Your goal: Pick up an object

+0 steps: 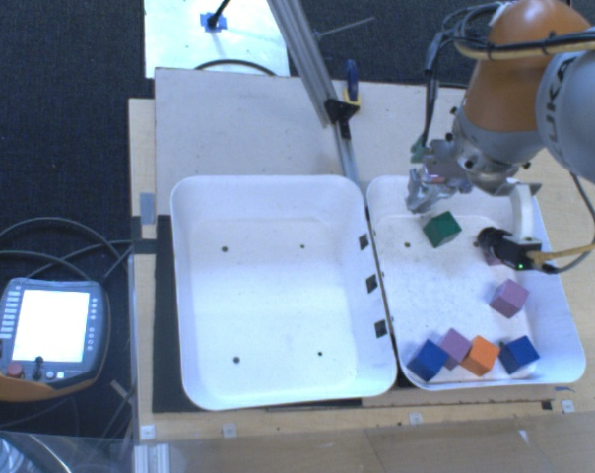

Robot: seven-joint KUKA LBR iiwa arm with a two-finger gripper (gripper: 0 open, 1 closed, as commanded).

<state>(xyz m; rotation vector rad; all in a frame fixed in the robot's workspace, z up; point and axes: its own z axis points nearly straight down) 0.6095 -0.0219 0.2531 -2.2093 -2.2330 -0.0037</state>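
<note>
A green cube (441, 229) lies in the far part of the right bin (563, 343), tilted a little. My gripper (428, 193) hangs just above and behind it, under the grey and orange wrist, and its tip comes close to the cube's upper left edge. Whether it touches the cube is unclear. Along the bin's near side sit a blue cube (428, 359), a purple cube (456, 346), an orange cube (481, 355) and another blue cube (519, 353). A further purple cube (509, 298) rests by the right wall.
The left bin (194, 264) adjoins the right one at a shared rim. A dark device with a green light (504, 248) and its cable hang over the right bin. A slanted metal pole (312, 57) stands behind the bins. A teach pendant (43, 338) lies far left.
</note>
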